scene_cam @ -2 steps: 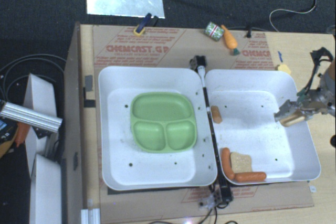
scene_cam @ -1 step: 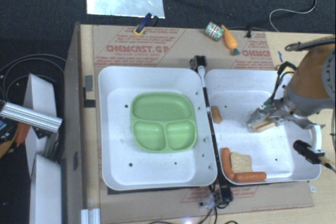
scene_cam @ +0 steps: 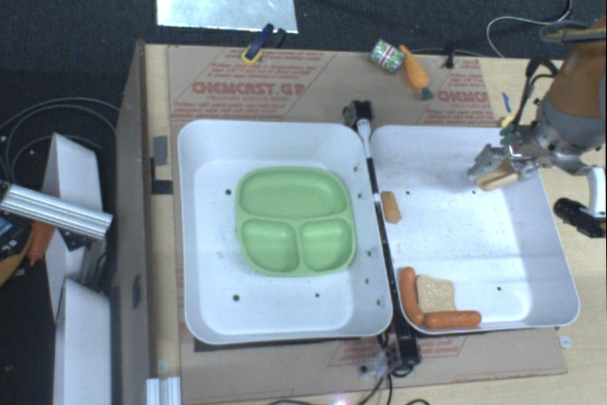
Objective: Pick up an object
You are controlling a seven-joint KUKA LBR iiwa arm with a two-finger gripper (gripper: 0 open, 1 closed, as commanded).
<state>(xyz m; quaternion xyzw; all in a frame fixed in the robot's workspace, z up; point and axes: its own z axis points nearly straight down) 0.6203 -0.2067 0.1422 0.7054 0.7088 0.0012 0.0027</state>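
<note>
In the right bin (scene_cam: 541, 232), two orange sausages (scene_cam: 409, 291) (scene_cam: 453, 320) lie in the near left corner around a slice of toast (scene_cam: 436, 293). A small orange piece (scene_cam: 390, 207) rests by the bin's left wall. My gripper (scene_cam: 493, 171) hangs over the bin's far right part, well away from these items. A tan shape sits at its tip, and I cannot tell whether it is part of the gripper or a held thing. A green divided plate (scene_cam: 294, 220) lies in the left bin (scene_cam: 204, 204).
Behind the bins, a toy carrot (scene_cam: 415, 71) and a small green can (scene_cam: 386, 55) lie on the cardboard. A blue and yellow clip (scene_cam: 258, 45) sits at the cardboard's far edge. Cables run past the arm at the right.
</note>
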